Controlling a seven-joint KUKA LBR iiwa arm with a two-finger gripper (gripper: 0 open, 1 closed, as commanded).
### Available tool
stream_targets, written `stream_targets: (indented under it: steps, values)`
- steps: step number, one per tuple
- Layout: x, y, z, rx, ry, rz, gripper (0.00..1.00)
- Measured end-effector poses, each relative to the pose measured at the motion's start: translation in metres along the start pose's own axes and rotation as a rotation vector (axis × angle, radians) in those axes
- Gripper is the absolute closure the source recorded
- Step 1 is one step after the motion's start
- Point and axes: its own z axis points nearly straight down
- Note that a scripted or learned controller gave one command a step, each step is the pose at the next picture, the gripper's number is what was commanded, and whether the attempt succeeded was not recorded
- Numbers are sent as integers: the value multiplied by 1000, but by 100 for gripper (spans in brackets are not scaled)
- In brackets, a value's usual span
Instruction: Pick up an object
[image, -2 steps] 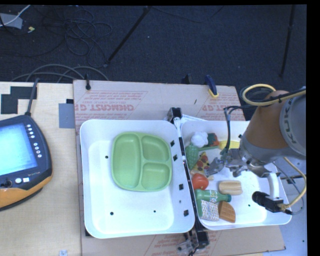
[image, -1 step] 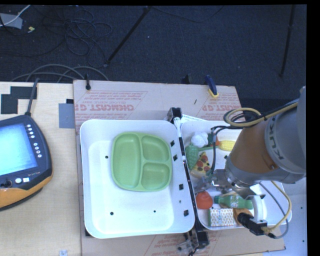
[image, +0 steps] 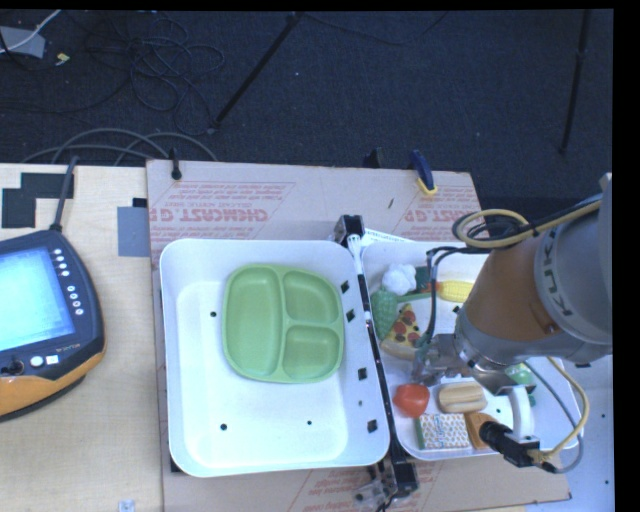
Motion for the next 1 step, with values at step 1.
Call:
stream_targets:
  steps: [1]
  values:
    - [86,-27,-94,-4,6,-17,100]
